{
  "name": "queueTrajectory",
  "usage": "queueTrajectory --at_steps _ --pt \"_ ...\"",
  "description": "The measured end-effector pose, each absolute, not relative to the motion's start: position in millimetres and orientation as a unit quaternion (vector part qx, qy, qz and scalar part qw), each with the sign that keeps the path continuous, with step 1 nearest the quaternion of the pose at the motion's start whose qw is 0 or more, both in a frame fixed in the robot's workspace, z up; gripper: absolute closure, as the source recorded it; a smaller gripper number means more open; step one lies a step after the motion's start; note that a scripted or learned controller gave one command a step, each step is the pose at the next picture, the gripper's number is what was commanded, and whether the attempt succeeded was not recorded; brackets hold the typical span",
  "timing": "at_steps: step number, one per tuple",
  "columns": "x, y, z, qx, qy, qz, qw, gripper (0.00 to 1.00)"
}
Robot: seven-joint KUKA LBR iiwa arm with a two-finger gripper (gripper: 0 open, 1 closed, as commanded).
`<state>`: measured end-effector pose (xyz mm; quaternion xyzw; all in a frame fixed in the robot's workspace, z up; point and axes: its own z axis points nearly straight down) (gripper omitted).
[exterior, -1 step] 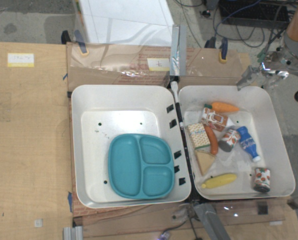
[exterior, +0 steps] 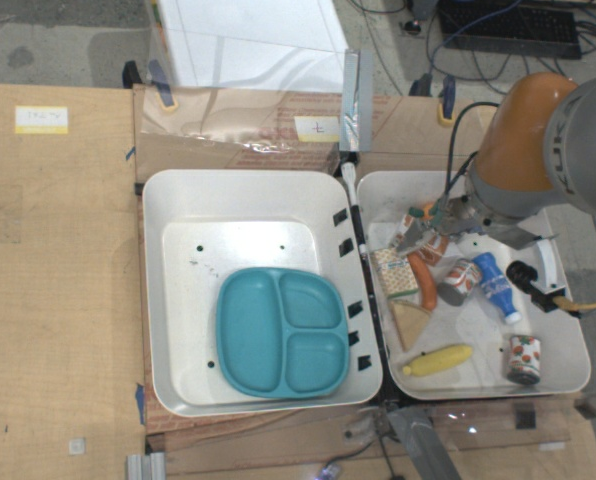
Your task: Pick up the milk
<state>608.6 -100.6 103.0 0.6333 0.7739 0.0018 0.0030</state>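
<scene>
One small red-and-white milk carton [exterior: 461,277].

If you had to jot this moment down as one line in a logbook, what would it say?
pincer: low in right bin, among food items | grip: cannot tell | teal tray: left bin | banana: right bin, near front

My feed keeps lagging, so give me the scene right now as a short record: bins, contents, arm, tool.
left bin: holds a teal divided plate
right bin: cluttered with small items
items in right bin: blue bottle, yellow banana, small can, sausage, sandwich wedge, small carton
milk: likely the small carton, label too small to read
arm: reaches in from the right, over the right bin's far end
tool: low among the far items; fingers unclear
</scene>
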Motion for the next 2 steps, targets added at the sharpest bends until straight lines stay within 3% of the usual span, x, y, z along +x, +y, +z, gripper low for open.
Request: queueTrajectory --at_steps 1,2 --pt "608.7 -104.3 113.7 0.637 0.771 0.0036 0.004 1.0" --pt "627.1 -29.3 194.0 0.679 0.734 0.0004 0.001 1.0"
